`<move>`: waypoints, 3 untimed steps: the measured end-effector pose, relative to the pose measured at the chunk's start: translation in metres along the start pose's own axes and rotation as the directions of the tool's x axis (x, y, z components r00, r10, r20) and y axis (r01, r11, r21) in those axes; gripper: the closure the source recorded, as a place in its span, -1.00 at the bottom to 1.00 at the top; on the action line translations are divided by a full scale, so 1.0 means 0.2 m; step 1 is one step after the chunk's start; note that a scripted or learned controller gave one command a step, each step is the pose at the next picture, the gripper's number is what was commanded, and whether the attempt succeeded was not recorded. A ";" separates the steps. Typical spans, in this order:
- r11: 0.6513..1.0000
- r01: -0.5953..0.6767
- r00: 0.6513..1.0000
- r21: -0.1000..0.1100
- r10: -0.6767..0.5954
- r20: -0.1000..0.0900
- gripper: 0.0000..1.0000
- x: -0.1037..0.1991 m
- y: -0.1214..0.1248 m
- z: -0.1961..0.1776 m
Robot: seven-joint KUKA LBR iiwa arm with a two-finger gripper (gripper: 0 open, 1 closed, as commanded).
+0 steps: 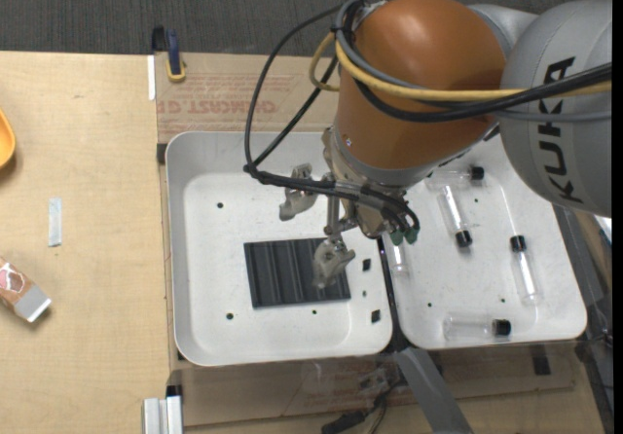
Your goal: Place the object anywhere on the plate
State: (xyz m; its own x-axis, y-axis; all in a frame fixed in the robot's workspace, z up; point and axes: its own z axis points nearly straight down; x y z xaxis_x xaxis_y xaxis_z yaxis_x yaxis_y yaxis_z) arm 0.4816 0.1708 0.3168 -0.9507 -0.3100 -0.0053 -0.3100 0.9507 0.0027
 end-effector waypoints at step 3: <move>0.853 -0.521 0.853 0.006 0.521 -0.004 1.00 -0.35 0.17 0.95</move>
